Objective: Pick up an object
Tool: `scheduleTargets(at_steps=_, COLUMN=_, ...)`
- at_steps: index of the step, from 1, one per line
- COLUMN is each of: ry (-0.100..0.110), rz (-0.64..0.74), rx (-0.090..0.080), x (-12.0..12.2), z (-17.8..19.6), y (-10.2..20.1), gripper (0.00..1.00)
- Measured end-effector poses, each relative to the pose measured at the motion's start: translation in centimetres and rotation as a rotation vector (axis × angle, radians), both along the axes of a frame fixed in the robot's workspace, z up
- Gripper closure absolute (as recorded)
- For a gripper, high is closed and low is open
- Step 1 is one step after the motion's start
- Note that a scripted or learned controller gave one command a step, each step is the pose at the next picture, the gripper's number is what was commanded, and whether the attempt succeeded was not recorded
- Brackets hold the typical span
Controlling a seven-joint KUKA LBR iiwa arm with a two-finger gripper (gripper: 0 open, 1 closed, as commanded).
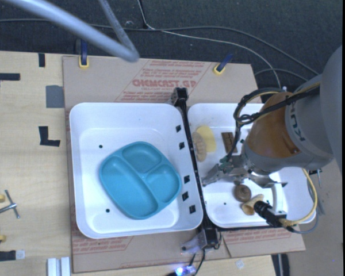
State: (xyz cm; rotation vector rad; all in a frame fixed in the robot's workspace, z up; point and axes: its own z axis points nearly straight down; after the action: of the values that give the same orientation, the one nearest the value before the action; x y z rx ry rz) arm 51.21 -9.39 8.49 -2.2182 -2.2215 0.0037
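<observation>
Currently the grey arm with the orange band (276, 132) reaches in from the right of the frame over the right-hand shallow white bin (218, 214), which sits on the desk beside the left-hand white bin (80, 154). Its jaws (218, 174) hang low at the left part of the right bin, near the divider; whether they are spread or pressed together cannot be told, and nothing is seen between them. A pale yellow rounded sponge-like object (205, 141) lies in the upper left of that bin, just above the jaws. A small brown round object (242, 192) and a tan piece (250, 206) lie lower, right of the jaws. A light-blue divided plastic plate (139, 179) rests in the left bin.
</observation>
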Motion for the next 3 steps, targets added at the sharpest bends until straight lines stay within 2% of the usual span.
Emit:
scheduleTargets(at_steps=1, ry=-0.001, rz=0.0, rx=0.0, x=0.1, z=1.3, y=0.0, gripper=1.0)
scheduleTargets(at_steps=2, ry=-0.005, rz=-0.001, rx=-0.001, x=0.1, z=5.5, y=-0.3, gripper=1.0)
scheduleTargets(at_steps=3, ry=-0.007, rz=-0.001, rx=-0.002, x=-0.3, z=11.4, y=-1.0, gripper=1.0)
